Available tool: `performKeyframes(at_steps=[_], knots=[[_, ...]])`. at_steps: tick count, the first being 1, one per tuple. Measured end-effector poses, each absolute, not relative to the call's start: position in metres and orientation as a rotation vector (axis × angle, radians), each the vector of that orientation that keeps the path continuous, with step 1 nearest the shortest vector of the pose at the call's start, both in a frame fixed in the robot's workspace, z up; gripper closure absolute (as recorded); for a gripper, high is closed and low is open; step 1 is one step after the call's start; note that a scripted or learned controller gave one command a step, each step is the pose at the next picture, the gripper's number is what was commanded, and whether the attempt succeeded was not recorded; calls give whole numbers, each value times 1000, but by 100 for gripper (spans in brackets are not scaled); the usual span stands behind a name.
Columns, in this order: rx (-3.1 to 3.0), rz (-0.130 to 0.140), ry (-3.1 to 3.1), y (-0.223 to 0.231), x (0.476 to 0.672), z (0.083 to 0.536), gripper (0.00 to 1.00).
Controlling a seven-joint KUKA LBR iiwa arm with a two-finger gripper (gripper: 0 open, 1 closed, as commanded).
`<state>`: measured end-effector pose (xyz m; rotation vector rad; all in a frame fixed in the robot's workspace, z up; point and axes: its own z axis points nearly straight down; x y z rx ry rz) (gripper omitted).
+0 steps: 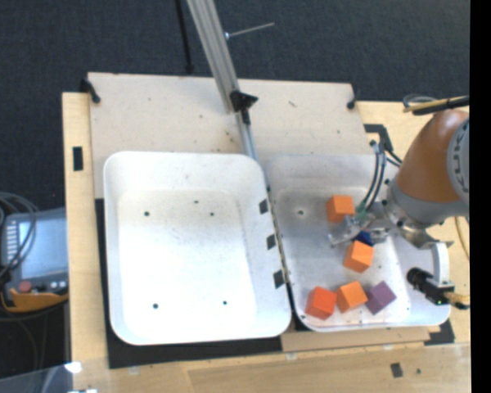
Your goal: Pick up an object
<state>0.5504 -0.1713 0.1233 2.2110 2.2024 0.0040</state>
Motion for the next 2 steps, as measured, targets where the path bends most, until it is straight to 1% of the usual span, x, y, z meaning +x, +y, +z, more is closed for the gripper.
performKeyframes(at_steps=[1, 2], knots=[[2219, 10, 2192, -172, 552, 137, 100], [2222, 3, 2213, -184, 553, 188, 100]])
